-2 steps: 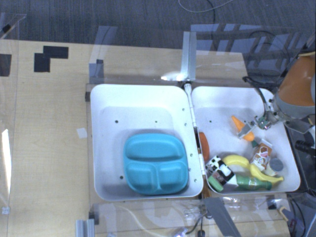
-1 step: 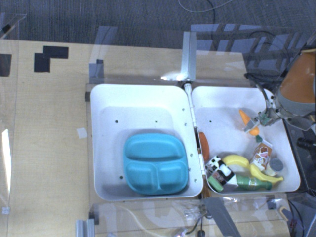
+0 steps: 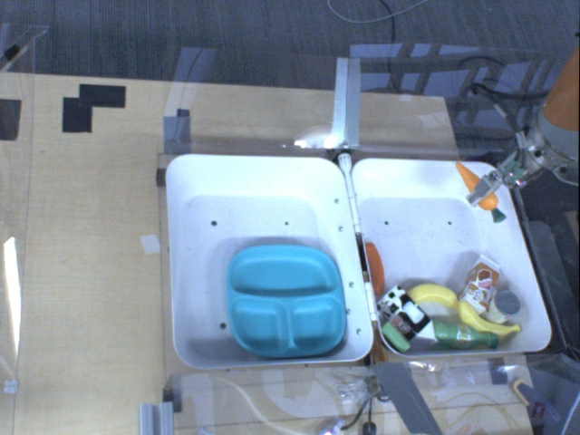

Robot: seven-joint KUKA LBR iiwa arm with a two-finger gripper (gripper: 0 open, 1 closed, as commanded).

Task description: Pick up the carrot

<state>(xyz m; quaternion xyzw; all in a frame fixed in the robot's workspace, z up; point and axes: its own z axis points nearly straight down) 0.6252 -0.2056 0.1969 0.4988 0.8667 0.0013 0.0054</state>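
Observation:
The carrot (image 3: 469, 175) is a short orange cone, its pointed tip toward the upper left, over the far right corner of the right bin (image 3: 426, 220). My gripper (image 3: 487, 192) reaches in from the right edge and is shut across the carrot's middle. Orange shows on both sides of the fingers, the tip above left and the blunt end (image 3: 496, 214) below right. The carrot looks lifted a little off the bin floor.
A blue divided plate (image 3: 285, 302) lies in the left bin (image 3: 208, 198). The right bin's near end holds a yellow banana (image 3: 435, 294), a green bottle (image 3: 458, 335), a black-and-white toy (image 3: 399, 306) and a small packet (image 3: 480, 284). An orange-red stick (image 3: 374, 265) lies by the divider.

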